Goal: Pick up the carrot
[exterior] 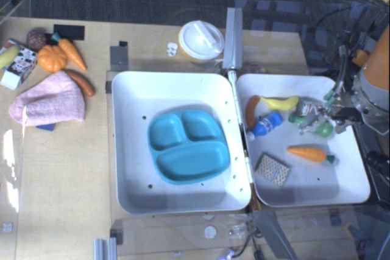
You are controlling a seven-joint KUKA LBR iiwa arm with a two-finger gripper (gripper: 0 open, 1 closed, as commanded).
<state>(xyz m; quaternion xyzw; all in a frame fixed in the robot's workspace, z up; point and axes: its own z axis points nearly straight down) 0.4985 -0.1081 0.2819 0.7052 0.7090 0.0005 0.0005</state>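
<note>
Carrot (308, 154) lies flat in the right bin (359, 189), toward its near right corner, green stub pointing at the right wall, just beyond a patterned grey packet (272, 169) near the front edge. Farther back, the gripper (321, 120) hovers by the right wall beside a small green piece (324, 129); nothing visibly sits in it, and how far it is parted I cannot tell. Blue bottle (267, 125) and banana (278, 103) sit toward the far left corner. Approach appears underway; next it should shift nearward over the carrot, descend, and close across its width.
</note>
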